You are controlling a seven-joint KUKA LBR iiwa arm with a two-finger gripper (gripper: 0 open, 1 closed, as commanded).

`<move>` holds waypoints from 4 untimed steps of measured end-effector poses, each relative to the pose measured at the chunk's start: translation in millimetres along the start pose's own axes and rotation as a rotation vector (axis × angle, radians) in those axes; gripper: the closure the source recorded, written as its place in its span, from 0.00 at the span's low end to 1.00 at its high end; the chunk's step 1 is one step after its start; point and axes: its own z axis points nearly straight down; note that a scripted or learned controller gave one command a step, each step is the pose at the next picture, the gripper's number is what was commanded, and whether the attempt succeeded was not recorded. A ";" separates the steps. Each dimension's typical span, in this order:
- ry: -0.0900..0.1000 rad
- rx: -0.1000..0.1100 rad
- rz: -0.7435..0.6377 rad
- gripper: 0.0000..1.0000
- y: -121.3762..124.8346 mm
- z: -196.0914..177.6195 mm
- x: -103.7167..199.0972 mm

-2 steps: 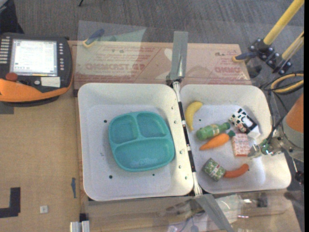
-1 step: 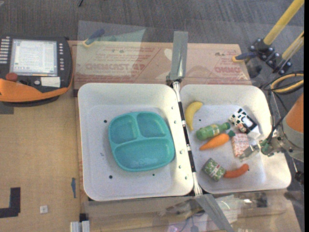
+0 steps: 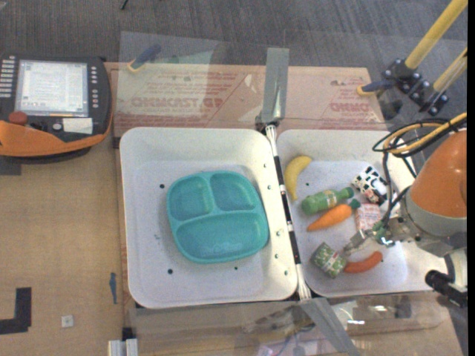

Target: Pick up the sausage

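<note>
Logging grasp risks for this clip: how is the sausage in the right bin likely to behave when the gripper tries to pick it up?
The sausage looks glossy and smooth, so it may slip. Its rounded, slightly curved shape suggests it could roll or pivot if nudged. It lies close beside the small green can, near the gripper, so a push might shove it against that.

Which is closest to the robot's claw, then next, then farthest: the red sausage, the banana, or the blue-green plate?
From the gripper, in the camera view:
1. Red sausage, just below it in the right bin.
2. Banana, at that bin's upper left.
3. Blue-green plate, over in the left bin.
</note>
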 end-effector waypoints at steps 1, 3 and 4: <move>-0.001 -0.005 0.002 1.00 1.4 -10.9 -0.8; -0.001 -0.001 0.012 0.00 2.7 -0.3 16.2; -0.002 -0.005 0.013 1.00 4.0 -11.0 15.5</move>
